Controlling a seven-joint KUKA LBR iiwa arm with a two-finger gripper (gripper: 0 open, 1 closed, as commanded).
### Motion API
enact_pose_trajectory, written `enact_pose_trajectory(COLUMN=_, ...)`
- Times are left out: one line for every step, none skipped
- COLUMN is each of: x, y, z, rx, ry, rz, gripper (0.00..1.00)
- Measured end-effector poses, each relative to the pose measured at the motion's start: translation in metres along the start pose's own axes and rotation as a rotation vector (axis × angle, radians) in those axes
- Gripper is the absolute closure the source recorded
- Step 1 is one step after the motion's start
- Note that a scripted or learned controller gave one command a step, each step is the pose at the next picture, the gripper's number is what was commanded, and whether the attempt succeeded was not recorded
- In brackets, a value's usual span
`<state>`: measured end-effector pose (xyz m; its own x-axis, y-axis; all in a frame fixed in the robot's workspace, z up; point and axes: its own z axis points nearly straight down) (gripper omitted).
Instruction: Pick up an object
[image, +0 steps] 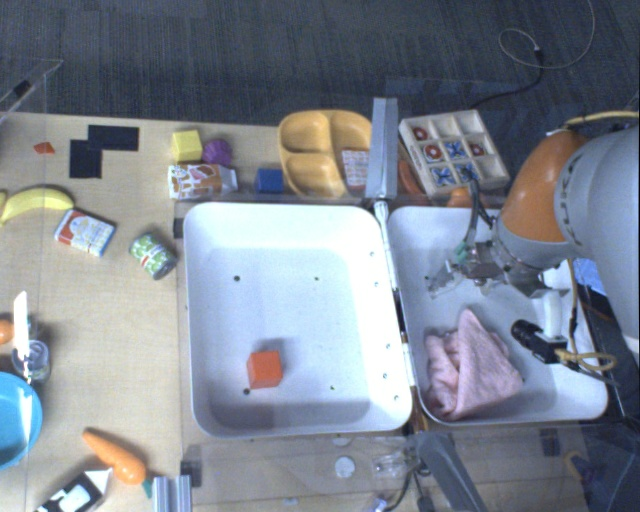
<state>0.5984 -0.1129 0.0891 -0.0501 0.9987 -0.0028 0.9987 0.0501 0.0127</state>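
robot fingers (447, 277), opening unclear, hover in the right bin (420, 232) above a pink cloth (470, 365); soft folds may slip free.

You have two white bins: the left bin (200, 300) holds one orange cube (265, 369), the right bin (420, 240) one pink cloth (468, 365). On the bench to your left you can count one banana (35, 203), one carrot (115, 456), one yellow block (186, 146) and one blue block (268, 180).
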Motion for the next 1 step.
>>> enact_pose_trajectory(x=-0.0458, y=-0.0262, z=-0.0283, rx=0.004, ry=0.001, rz=-0.215, gripper=0.0)
